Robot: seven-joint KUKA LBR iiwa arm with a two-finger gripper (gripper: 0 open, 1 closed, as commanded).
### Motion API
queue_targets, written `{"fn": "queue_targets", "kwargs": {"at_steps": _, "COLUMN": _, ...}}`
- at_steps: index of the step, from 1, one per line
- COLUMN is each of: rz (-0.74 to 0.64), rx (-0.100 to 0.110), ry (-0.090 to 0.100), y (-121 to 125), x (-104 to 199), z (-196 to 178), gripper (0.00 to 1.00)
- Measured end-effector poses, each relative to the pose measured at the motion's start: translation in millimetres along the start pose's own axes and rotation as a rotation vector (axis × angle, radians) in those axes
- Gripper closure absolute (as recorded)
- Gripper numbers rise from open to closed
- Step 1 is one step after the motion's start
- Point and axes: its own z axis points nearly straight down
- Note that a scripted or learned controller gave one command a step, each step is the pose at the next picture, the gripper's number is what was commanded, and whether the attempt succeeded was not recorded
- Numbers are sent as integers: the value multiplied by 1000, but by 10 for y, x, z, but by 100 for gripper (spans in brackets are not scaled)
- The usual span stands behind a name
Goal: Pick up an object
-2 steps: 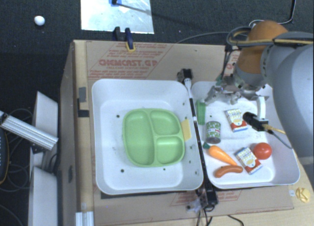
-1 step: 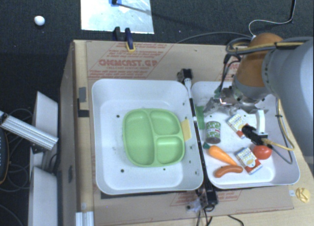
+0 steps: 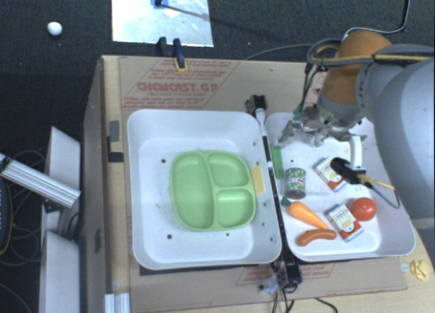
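Both bins are plain white. The left bin (image 3: 139, 169) frames a pale green divided plate (image 3: 212, 189) with a small yellow piece (image 3: 257, 180) at its edge. In the right bin (image 3: 397, 240) the colours crowd together: an orange carrot (image 3: 307, 215), a reddish-brown sausage (image 3: 316, 237), a red tomato (image 3: 364, 208), a carton (image 3: 329, 173) and a second carton (image 3: 343, 221) both in red, white and yellow, a can (image 3: 295, 182) with a green-patterned label, and a green stick (image 3: 276, 159). The arm (image 3: 401, 101) is grey with an orange band (image 3: 353, 60) — the cardboard (image 3: 177, 87) beneath is brown with red lettering.
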Motion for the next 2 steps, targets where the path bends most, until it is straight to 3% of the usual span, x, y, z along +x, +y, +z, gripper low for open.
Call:
{"fn": "queue_targets", "kwargs": {"at_steps": 1, "rz": 3, "rx": 2, "ry": 0, "y": -700, "x": -362, "z": 5, "gripper": 0}}
{"fn": "queue_targets", "kwargs": {"at_steps": 2, "rz": 0, "rx": 0, "ry": 0, "y": -143, "x": -289, "z": -1, "gripper": 0}}
